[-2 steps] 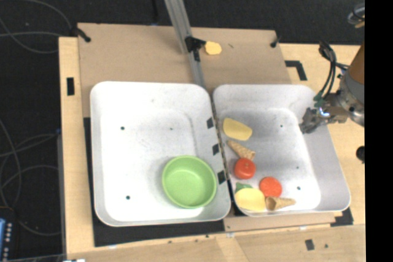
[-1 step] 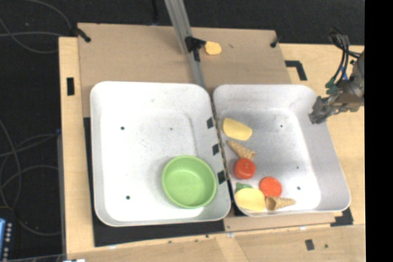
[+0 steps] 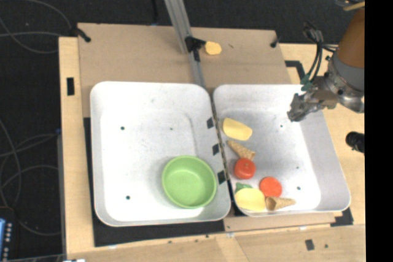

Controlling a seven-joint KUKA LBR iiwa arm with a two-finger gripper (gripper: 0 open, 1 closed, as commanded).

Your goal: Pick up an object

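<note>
Your end effector [image 3: 299,108] hangs over the right bin's [image 3: 319,150] far-right side; its grip state can't be judged. The yellow block [image 3: 236,129] lies by the bin's left wall, unobstructed for picking.

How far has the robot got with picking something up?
Nothing looks picked up yet. The claw hangs over the right bin's upper right part with no toy seen in it. The toys sit along that bin's left and bottom: a yellow piece, a red tomato, a cone. The green bowl sits in the left bin. Reaching and grabbing are left.
</note>
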